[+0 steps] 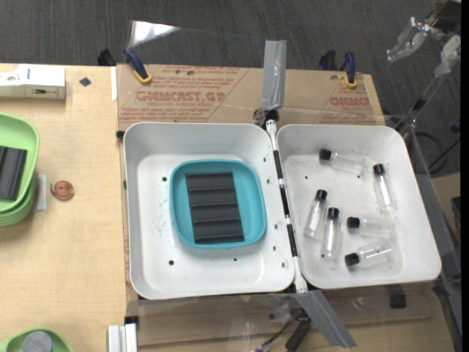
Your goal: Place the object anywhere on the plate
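1. Nearest the camera, at the bench's left front corner, sat a round grey lid (pixel 35 342) on something green.
2. Next came the two white bins, side by side and touching along their inner rims. The left bin (pixel 139 218) held a teal plate (pixel 180 196) near its middle, and a dark ridged insert (pixel 214 205) lay flat on that plate.
3. The right bin (pixel 419 222) held the task's objects: six clear vials (pixel 331 232) with black caps, all lying on their sides and none of them on the plate. One vial (pixel 370 255) lay closest to the front wall. Two lay near each other toward the bin's left. One vial (pixel 382 187) lay by the right wall, and another (pixel 338 159) lay farthest back.
4. Left of the bins, a small orange disc (pixel 63 190) rested on the wood, just beside a stack of green trays (pixel 22 138).
5. Behind the bins lay a printed cardboard sheet (pixel 190 88), held at its back corners by two clamps (pixel 137 67).
6. Farthest back, at the upper right, the gripper (pixel 431 29) hung well apart from both bins – it was too small and cluttered there to make out how its grip stood, and nothing could be seen in it.
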Available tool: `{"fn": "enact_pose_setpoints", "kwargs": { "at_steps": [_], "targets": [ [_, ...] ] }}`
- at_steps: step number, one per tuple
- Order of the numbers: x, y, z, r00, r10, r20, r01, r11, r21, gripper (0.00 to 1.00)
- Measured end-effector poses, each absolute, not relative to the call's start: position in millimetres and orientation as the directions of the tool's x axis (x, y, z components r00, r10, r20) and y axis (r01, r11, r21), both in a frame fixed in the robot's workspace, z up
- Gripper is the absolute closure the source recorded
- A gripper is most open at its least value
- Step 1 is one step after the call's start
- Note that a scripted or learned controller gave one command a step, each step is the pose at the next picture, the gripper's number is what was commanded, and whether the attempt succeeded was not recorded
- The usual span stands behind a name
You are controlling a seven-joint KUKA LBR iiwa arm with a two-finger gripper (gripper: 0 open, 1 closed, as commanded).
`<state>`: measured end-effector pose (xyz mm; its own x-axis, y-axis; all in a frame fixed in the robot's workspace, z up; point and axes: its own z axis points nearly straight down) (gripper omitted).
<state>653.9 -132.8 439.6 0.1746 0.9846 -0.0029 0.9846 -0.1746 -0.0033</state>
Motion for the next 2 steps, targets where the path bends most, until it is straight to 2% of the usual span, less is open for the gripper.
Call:
{"fn": "enact_pose_setpoints", "kwargs": {
  "at_steps": [1, 2],
  "targets": [
    [654.0, -203.7, 271.5, 0.227, 0.974, -0.002, 0.974, -0.227, -0.002, 0.0],
    [659.5, -216.1, 421.5, 0.349, 0.937, -0.003, 0.937, -0.349, -0.002, 0.0]
  ]
}}
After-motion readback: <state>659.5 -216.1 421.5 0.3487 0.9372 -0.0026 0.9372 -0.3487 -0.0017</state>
